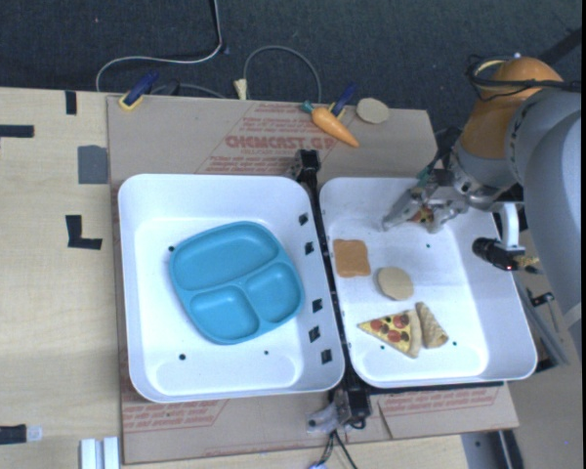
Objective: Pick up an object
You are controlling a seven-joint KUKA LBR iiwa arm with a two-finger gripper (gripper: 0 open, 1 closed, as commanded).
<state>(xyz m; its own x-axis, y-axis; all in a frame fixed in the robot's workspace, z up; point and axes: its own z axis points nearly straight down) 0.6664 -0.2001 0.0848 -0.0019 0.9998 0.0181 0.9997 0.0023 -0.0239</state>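
Two shallow white bins are shown side by side on a cardboard sheet (273,145) laid over the bench. The left bin (137,262) holds one blue divided plate (236,281) with three compartments, set near its middle. The right bin (488,350) holds three food items: one square brown slice of toast (352,258) near the bin's left edge, one round tan biscuit (395,283) just beside it toward the near edge, and one pizza slice (402,330) with red toppings near the near edge of the bin.

Two further items are seen on the cardboard beyond the far edge of the bins: one orange carrot (333,126) and one round tan disc (373,111), near each other but apart. Red printing is carried by the cardboard; the word "CHEMCAST" can be read, the rest being too faint.

The gripper (422,209) is placed low over the far part of the right bin, well apart from the three food items. Whether its pincer is open or closed cannot be told, the fingers being blurred, and no object is seen between them.
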